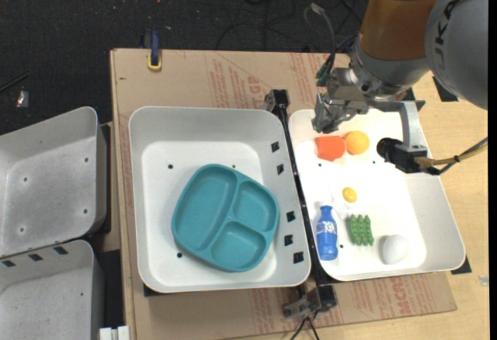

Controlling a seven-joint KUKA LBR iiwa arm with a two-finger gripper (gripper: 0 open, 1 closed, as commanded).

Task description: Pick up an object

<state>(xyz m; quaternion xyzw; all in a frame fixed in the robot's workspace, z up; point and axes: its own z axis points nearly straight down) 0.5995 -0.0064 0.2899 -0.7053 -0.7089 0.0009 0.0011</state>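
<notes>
**Operator:** Camera view puts the gripper (329, 123) low over the far left corner of the right bin (435, 199). Just below its tip I see a red-orange block (331, 147), with an orange ball (357, 143) touching the block's right side. Whether the tip is touching the block, I can't tell from here.

**Observer:** Is it open or closed?

**Operator:** I cannot tell. The wrist body hides that end of the tool, and I see nothing lifted or clamped.

**Observer:** What else is in that bin?

**Operator:** Nearer the middle I have a small yellow piece (349, 195). Along the near side sit a blue bottle (327, 232) close to the left wall, a green ridged item (359, 229) just to its right, and a white rounded object (394, 248) further right, all apart from each other. A black fitting (394, 152) with a cable hangs over the far right part of the bin.

**Observer:** And the other bin?

**Operator:** I see the left bin (155, 137) holding a teal divided plate (225, 216), lying flat and a bit skewed. Both bins rest on a cardboard sheet (225, 78).
</notes>
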